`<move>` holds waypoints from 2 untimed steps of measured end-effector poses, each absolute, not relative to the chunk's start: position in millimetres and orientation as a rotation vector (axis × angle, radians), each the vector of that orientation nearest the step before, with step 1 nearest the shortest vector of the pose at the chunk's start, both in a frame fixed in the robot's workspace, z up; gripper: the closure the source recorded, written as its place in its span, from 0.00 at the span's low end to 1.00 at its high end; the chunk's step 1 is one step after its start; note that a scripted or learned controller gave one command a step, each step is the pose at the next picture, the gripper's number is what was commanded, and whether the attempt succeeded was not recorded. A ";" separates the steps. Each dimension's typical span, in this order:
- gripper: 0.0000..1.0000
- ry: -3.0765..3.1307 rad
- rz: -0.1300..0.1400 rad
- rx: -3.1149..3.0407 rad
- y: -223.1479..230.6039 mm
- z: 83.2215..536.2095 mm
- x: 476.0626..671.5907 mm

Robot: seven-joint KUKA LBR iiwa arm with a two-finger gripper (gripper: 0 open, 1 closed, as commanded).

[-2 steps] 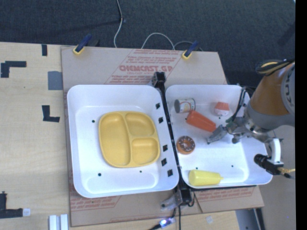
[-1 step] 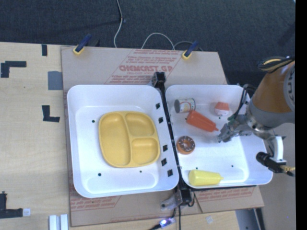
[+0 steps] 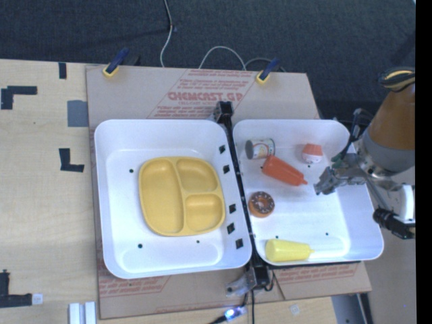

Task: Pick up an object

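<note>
The right bin (image 3: 351, 235) holds an orange carrot-shaped piece (image 3: 283, 171), a clear glass with a grey end lying on its side (image 3: 258, 148), a small red and white piece (image 3: 312, 153), a chocolate doughnut (image 3: 261, 204) and a yellow piece (image 3: 287, 250) near the front wall. My gripper (image 3: 325, 183) hangs low over the right part of this bin, to the right of the carrot piece and below the red and white piece. Nothing shows between its fingers.
The left bin (image 3: 115, 181) holds a yellow divided plate (image 3: 181, 195). A black divider with clips (image 3: 233, 181) runs between the bins. Cardboard (image 3: 202, 93) lies under both. The arm's grey wrist (image 3: 388, 147) stands over the right bin's right wall.
</note>
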State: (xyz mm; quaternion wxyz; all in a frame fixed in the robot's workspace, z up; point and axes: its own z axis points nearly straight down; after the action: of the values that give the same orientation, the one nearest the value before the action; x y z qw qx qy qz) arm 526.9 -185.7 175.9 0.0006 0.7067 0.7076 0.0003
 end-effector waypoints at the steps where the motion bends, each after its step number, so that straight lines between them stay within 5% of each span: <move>1: 1.00 2.222 0.002 2.217 -182.3 218.5 528.8; 2: 1.00 2.222 0.001 2.218 -181.9 245.6 529.8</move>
State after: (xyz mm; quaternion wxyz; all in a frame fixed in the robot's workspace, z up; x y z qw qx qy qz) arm 529.8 -181.9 245.6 0.0011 0.7064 0.7078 0.0005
